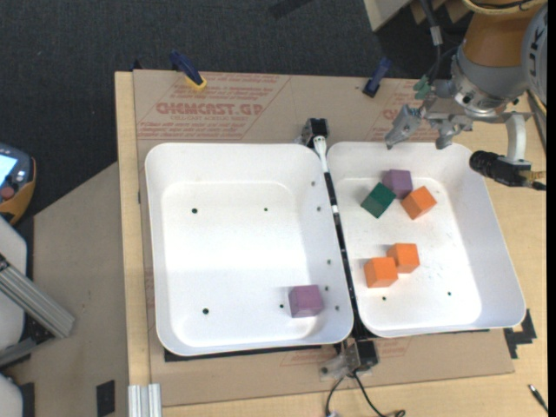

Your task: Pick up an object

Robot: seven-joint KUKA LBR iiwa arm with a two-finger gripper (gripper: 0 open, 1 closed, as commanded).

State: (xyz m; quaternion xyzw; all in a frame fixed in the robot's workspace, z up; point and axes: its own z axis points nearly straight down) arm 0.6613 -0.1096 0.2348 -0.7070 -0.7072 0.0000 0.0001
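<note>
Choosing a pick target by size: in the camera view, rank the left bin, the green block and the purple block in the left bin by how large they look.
1. Left bin, by far the largest.
2. Green block and purple block: they look about alike, so I won't rank them.

both bins, the left bin (165, 233) and right bin (486, 259), are white. a purple block (305, 301) lies near in the left one; the right holds a purple cube (399, 182), a green block (378, 201) and three orange blocks (419, 202) (405, 256) (380, 272).
</note>
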